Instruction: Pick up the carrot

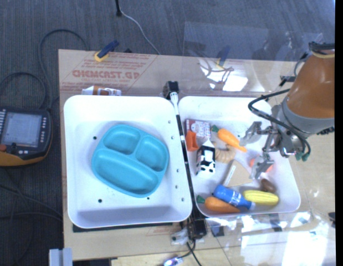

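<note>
Hovered gripper (pixel 259 151) looked open-ish, nothing between fingers as far as visible; carrot (pixel 230 138) just off to its left.

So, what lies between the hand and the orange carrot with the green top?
In the camera view, bare white bin floor separates the hand from the orange carrot with the green top; nothing stands there.
</note>
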